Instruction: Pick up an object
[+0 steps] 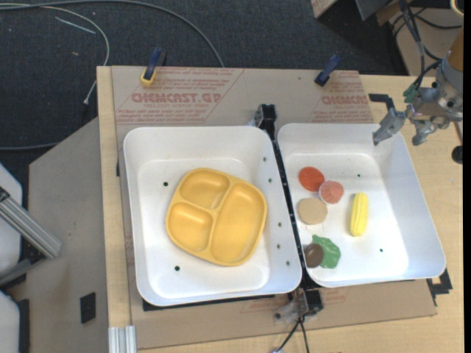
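Note:
The right bin (412, 219) holds several small toy foods: a red disc (311, 177), a pink disc (331, 192), a tan disc (312, 212), a yellow corn cob (359, 213), and a green piece (329, 253) touching a brown piece (314, 255). My gripper (402, 134) hangs over the bin's far right corner, above and to the right of the foods. Its two fingers are spread open with nothing between them.
A yellow divided plate (217, 215) lies in the left bin (147, 160). Both bins rest on a cardboard sheet (191, 87) held by blue clamps (152, 65). Cables and boxes sit beyond the bench at the top right.

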You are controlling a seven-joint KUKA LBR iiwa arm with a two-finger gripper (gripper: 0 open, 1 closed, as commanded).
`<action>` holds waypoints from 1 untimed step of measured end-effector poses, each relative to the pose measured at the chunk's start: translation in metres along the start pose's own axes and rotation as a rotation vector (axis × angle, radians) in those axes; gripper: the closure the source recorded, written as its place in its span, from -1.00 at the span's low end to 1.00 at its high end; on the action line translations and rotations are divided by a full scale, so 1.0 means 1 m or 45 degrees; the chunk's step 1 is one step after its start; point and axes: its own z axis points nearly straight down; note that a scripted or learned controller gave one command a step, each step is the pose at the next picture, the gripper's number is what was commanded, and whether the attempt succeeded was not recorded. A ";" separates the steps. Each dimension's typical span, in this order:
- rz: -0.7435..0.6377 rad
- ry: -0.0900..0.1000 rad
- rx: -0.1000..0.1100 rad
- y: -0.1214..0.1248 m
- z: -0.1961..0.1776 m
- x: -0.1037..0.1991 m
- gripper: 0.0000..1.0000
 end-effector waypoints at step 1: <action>-0.004 -0.004 -0.016 0.002 -0.007 0.001 -1.00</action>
